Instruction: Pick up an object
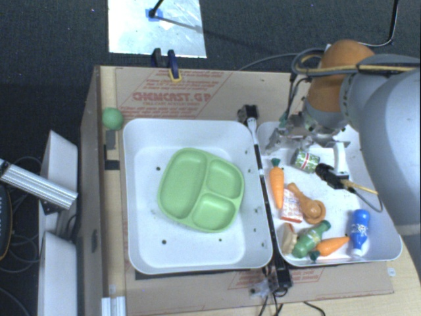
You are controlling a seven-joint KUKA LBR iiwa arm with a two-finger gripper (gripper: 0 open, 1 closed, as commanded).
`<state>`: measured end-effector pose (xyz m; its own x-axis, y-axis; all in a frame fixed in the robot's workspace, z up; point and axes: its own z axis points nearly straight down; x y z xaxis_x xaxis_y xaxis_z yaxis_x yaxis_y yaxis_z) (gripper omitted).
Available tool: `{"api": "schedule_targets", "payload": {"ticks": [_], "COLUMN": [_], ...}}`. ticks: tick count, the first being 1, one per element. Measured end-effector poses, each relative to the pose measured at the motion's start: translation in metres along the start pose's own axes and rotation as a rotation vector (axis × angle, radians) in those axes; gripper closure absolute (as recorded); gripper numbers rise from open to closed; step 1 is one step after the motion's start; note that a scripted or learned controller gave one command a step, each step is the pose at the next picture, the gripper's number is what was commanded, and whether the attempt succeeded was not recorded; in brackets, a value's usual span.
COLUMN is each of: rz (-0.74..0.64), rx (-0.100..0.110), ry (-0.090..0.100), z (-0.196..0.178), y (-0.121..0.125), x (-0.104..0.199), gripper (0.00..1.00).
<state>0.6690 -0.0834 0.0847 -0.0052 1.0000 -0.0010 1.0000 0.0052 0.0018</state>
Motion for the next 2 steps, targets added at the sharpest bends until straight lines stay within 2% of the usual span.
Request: {"api": "schedule_targets", "payload": {"ticks": [2], "rz": [0.004], "rx": [-0.001], "ry": [0.000], "z": [-0.0004], "y": [0.0001], "x": [-0.0072], "gripper": [0.00]}}
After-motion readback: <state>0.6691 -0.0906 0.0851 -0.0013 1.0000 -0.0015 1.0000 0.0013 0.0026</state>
